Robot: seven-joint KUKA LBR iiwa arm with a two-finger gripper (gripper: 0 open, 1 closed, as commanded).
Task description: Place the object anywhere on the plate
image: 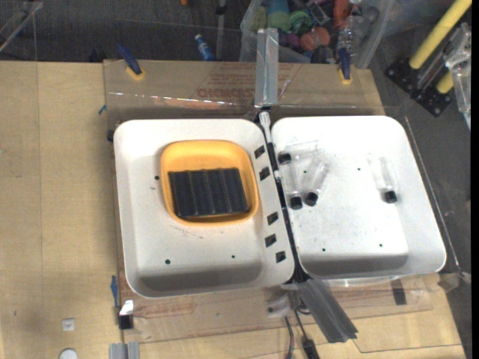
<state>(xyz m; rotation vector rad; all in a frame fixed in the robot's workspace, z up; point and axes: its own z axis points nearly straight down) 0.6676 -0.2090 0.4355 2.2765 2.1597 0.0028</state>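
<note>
- Two white bins sit side by side on a wood bench [52, 200].
- Left bin [135, 200]: has an orange-yellow plate [206, 149] in it, a bit toward the back.
- A dark block [207, 191] w/ ridges lies flat on the plate. It covers most of the plate's middle, and the yellow rim shows all round it.
- Right bin [352, 230]: has a few small clear tubes w/ black caps.
- One tube [387, 178] lies by itself on the right side of that bin, cap end toward the front.
- A couple more tubes [310, 182] lie close together near the bin's left wall, caps toward the front. One more cap [285, 158] sits just behind them.
- All the tubes are well apart from the plate, in the other bin.
- Claw: can't tell if it's wide or narrow, or if it holds anything.
- Behind the bins is a clear box [314, 10] full of bright toys, and a yellow foam stick [445, 25] top right.
</note>
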